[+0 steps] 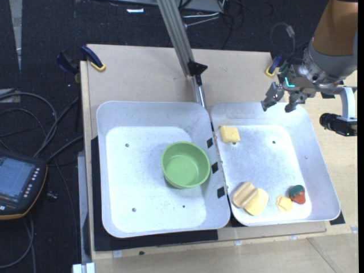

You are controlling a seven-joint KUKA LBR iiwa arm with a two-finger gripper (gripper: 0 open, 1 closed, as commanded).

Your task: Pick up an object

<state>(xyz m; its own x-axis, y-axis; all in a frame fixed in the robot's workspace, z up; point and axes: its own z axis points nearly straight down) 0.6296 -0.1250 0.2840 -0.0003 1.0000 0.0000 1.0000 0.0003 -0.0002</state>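
Observation:
My gripper [280, 100] hangs above the far edge of the right bin [318, 152], open, with nothing between its two dark fingers. In that bin a yellow block [229, 134] lies near the far left corner. A pale yellow, banana-like piece [250, 197] rests at the near left. Beside it to the right are a small yellow chunk [284, 203] and a red strawberry-like toy [297, 194]. A green bowl [185, 164] stands upright in the left bin [119, 152], towards its right side.
A slanted metal pole [177, 30] runs from the top down to the gap between the bins. Blue and yellow clamps [94, 58] grip the bench's far corners. A pendant screen [17, 181] lies on the floor at left.

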